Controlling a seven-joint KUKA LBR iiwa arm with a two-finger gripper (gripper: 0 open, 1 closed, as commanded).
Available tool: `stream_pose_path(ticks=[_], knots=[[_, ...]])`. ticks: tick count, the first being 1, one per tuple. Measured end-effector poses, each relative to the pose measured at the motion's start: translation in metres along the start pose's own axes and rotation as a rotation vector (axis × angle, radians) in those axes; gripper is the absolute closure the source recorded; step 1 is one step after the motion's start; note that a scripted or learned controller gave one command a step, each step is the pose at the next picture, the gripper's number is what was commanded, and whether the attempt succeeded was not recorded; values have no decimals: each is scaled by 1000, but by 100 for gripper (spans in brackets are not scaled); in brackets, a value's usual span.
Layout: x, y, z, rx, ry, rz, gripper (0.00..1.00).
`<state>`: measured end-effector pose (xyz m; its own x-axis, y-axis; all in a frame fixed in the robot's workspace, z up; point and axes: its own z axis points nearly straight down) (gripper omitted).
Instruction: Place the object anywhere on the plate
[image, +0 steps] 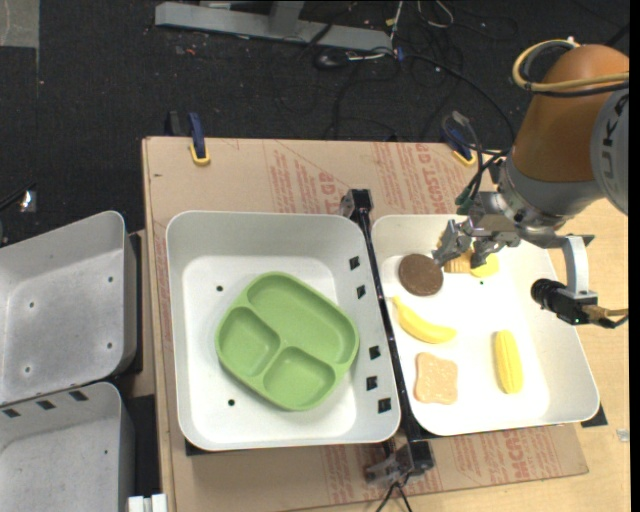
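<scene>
Two white bins (190, 240), one green plate (287, 342), four food items (424, 324)

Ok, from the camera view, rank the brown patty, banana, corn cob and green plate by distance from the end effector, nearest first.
1. Brown patty, just left of the end effector.
2. Banana, below the patty.
3. Corn cob, lower right of the bin.
4. Green plate, in the left bin.

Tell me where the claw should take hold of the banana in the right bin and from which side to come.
Grip the banana at its thick middle, coming straight down from above. It lies flat on the bin floor, curved, running from upper left to lower right, so the fingers would likely best close across its narrow width. The brown disc sits close to its upper end, so the middle probably gives more room.
</scene>
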<state>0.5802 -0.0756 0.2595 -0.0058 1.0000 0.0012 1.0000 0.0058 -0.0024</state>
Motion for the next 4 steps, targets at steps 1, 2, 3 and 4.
stream_pose_path(ticks=[1,2,3,4], knots=[[48,-21,14,2,0,0,100],[94,-27,22,0,0,-1,100],[150,-43,33,0,0,-1,100],[210,-60,38,0,0,-3,100]])
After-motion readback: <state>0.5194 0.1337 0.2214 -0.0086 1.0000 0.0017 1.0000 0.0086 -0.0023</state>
